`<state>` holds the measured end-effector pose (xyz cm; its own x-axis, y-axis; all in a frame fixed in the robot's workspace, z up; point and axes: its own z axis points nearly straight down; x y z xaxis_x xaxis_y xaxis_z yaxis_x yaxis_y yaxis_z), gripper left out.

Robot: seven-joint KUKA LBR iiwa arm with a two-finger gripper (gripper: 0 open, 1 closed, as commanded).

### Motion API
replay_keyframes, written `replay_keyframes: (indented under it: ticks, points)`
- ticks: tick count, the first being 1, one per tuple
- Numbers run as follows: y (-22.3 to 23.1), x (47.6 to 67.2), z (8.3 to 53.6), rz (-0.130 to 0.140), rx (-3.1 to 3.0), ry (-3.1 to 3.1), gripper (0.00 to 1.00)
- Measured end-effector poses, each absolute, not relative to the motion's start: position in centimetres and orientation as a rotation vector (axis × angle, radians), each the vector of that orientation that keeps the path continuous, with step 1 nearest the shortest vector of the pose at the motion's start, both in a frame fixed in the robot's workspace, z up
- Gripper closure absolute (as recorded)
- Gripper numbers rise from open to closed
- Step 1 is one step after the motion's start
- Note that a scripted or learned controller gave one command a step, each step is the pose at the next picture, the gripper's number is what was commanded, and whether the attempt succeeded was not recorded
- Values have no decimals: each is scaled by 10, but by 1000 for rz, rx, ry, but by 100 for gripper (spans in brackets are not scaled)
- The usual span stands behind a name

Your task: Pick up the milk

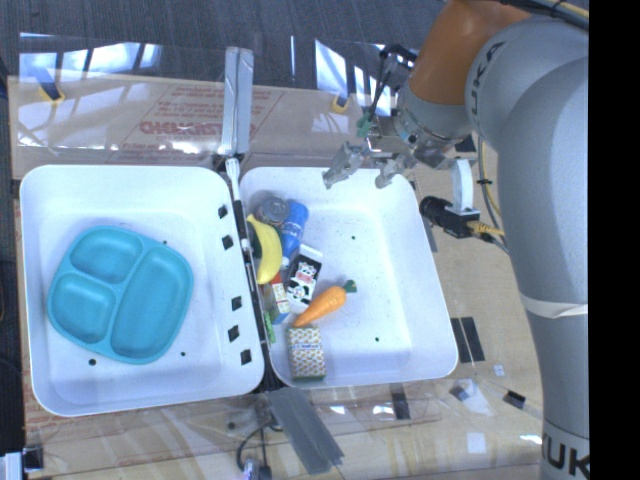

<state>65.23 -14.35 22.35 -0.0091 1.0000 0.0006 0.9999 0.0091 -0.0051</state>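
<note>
Nearest the camera in the right bin there's a patterned box, then a carrot, and just past that the milk, a little cow-print carton wedged against a banana with a blue can behind. Farthest back, the gripper hangs over the bin's far edge, fingers spread apart, holding nothing. Risk: that clutter's so tight the fingers could grab the carrot or banana instead. Part of the carton's left side is hard to make out.

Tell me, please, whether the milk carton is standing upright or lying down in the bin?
Lying down: the milk carton rests on its side on the right bin's floor, between the banana and the carrot.
</note>
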Motion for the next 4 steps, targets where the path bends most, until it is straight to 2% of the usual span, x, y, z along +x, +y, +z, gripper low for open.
replay_keyframes:
  ticks: [1, 2, 3, 4]
  points:
    - [-103, 620, 121, -7, -2028, -2422, 0]
    - [-118, 546, 92, 2, -2069, -2363, 0]
    - [-119, 572, 166, 2, -2075, -2357, 0]
    - [-115, 534, 91, 2, -1786, -2580, 0]
